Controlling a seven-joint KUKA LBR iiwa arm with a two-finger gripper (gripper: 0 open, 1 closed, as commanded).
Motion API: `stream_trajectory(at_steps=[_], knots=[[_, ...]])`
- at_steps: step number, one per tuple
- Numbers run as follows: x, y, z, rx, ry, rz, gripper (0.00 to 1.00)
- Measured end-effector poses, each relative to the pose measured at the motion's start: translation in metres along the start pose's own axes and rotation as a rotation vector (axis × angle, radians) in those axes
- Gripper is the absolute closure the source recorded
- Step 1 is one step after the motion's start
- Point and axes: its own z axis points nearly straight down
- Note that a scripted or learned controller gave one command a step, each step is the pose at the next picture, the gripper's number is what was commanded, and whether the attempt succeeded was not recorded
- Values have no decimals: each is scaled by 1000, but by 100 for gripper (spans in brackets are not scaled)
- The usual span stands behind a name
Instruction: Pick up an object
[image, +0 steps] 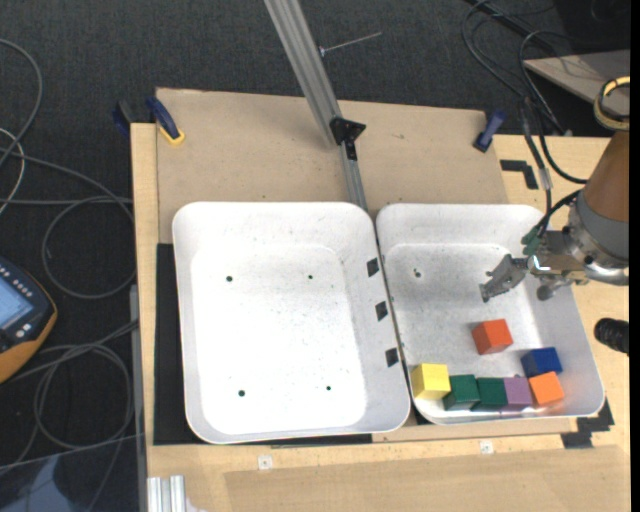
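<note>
Camera view: right bin (440, 235) at right of frame, the gripper (517, 280) above it, fingers spread and holding nothing. Just below sits a red cube (492, 336), alone. It looks light, rigid; pinch opposite flat sides.

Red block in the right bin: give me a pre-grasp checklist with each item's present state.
1. Red block stands apart from the other blocks: ok.
2. Gripper is above the right bin: ok.
3. Gripper is directly over the red block: not ok, it sits up and to the right.
4. Nothing is held in the gripper: ok.
5. Gripper's height over the bin floor: cannot tell.
</note>
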Motion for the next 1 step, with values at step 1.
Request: stream_trajectory(at_steps=[1], knots=[[0,1,-3,-6,-2,0,0]])
